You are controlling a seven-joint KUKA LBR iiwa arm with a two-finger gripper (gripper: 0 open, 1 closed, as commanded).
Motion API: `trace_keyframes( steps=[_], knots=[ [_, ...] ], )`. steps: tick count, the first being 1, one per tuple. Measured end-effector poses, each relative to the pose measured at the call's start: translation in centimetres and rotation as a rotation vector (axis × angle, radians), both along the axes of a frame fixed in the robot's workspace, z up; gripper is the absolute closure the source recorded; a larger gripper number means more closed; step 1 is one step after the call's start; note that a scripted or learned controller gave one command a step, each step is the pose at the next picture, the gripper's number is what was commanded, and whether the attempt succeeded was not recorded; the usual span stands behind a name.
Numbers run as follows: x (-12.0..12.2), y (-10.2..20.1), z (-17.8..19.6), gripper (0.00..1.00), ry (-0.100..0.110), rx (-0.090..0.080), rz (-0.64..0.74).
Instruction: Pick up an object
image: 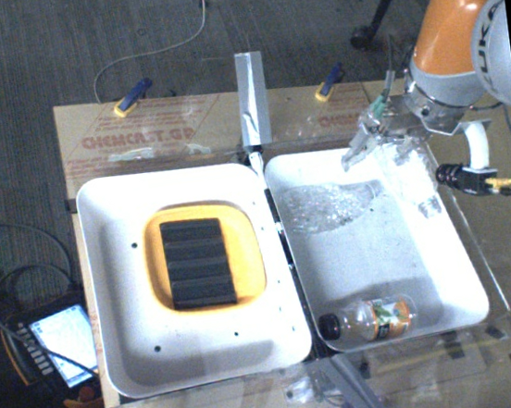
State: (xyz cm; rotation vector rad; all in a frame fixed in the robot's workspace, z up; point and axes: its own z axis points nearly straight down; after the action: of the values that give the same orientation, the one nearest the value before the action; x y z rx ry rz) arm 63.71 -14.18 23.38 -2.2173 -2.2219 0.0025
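Over at the far right corner of the desk (134, 135), the claw (380, 140) hung above the back rim of the right bin (448, 248), and whether it was open or closed could not be told at that angle and blur. Behind it sat the grey arm (458, 41) with its orange band. Down inside that right bin, a crumpled clear plastic bag (330, 205) lay near the back left, just below the claw and apart from it. At the near edge of the same bin a bottle (369, 320) lay on its side, dark cap pointing left, orange label showing, resting against the front wall. Across in the left bin (114, 264), a yellow sponge (205, 256) with a black ribbed pad on top sat about in the middle. Two blue-and-yellow clamps (132, 97) gripped the far edge of the desk.
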Motion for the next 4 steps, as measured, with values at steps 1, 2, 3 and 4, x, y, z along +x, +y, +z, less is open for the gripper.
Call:
trace_keyframes(
  steps=[1, 2, 3, 4],
  knots=[
    [-3.2, -3.0, -0.6, 0.00, 0.000, -0.004, 0.001],
    [-8.8, -5.2, 2.2, 0.00, -0.001, -0.002, 0.046],
    [-15.4, 2.0, -11.3, 0.00, 0.002, 0.001, -0.036],
    [-13.4, -2.9, -8.2, 0.00, 0.000, -0.001, -0.184]
  ],
)
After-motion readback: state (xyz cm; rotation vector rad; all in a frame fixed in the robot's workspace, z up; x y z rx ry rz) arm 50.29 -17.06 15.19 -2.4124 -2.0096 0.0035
